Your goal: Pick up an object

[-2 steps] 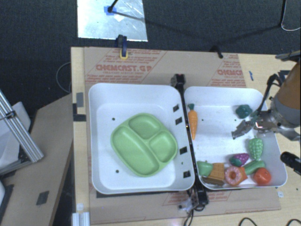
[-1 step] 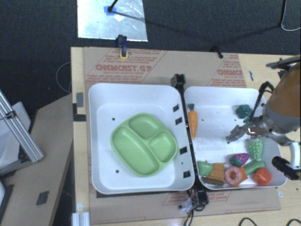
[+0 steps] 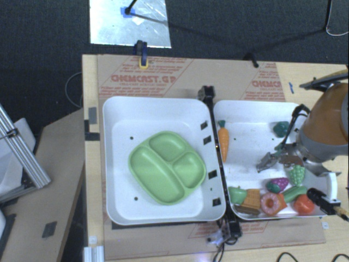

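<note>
**A:** Where is the gripper (image 3: 266, 163) relative to the right bin (image 3: 245, 121)?

**B:** Inside it, over the bare white floor near the middle. The grey arm (image 3: 327, 127) with its orange band reaches in from the bin's right side. The fingers look slightly apart, with nothing between them.

**A:** And the things to pick?

**B:** All in the right bin. An orange carrot (image 3: 223, 139) lies along its left wall. A dark teal piece (image 3: 281, 128) sits near the bin's far right. Along the near wall lie a green piece (image 3: 237, 194), a brown block (image 3: 252, 201), a pink doughnut (image 3: 269, 203), a purple piece (image 3: 278, 184), a green vegetable (image 3: 294, 192) and a red tomato (image 3: 304, 203). A pale green knobbly piece (image 3: 297, 174) lies just beside the gripper.

**A:** The other bin?

**B:** The left bin (image 3: 117, 124), touching the right bin's left wall, holds a green divided plate (image 3: 166, 167).
</note>
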`<state>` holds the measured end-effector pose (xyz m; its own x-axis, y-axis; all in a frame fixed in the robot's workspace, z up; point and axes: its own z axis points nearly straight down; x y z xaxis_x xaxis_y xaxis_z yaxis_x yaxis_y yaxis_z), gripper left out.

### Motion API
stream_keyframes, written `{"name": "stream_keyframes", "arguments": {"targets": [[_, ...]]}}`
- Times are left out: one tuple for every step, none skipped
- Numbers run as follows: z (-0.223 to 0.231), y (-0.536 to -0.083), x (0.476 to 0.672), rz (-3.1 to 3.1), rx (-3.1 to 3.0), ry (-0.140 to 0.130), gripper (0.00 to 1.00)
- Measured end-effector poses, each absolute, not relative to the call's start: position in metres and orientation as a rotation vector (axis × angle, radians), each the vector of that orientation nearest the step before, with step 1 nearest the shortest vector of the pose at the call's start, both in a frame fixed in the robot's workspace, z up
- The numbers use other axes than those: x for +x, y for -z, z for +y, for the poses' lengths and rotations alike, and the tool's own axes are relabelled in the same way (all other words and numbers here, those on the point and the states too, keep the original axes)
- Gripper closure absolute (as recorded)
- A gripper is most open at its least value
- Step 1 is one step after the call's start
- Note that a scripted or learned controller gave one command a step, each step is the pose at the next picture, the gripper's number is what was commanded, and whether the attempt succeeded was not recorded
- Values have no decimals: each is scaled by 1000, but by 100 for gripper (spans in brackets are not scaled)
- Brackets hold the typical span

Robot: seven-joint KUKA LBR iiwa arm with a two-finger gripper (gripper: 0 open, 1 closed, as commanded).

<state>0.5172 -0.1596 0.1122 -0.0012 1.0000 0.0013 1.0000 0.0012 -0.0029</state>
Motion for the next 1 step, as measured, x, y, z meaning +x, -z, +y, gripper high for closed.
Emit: {"name": "stream_keyframes", "arguments": {"targets": [[-159,-83,518,-2222,-2219,0,0]]}}
